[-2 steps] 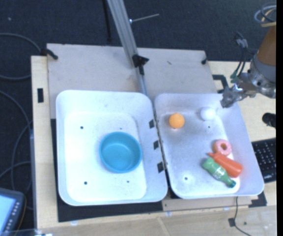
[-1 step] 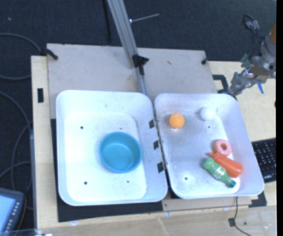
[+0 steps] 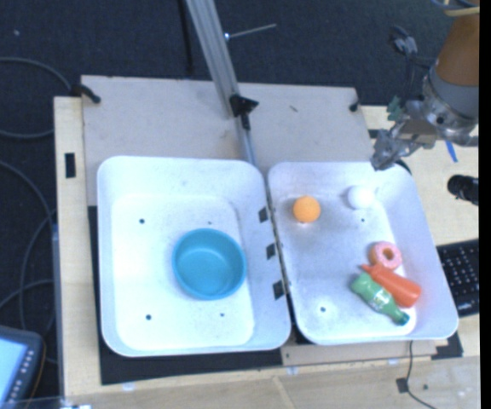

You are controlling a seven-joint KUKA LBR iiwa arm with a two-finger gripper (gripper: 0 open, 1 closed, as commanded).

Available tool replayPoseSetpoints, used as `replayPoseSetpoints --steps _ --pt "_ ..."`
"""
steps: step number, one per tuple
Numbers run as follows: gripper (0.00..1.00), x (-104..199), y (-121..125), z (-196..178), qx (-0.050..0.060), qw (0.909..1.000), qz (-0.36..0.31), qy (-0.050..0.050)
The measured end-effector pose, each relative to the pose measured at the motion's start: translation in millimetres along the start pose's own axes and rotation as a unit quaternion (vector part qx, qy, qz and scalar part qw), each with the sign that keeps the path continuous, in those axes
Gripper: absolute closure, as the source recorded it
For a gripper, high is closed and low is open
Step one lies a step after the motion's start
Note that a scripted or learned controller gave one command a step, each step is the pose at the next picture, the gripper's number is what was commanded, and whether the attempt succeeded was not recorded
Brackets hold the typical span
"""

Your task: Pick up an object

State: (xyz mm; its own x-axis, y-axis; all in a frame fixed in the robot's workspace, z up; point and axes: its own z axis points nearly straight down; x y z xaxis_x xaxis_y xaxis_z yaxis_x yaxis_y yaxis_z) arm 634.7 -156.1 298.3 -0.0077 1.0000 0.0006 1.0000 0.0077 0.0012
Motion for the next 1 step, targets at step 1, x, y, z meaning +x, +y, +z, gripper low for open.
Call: replayPoseSetpoints --steps 1 --pt "1.00 59.7 3.8 14.6 0.001 1.0000 0.000 0.000"
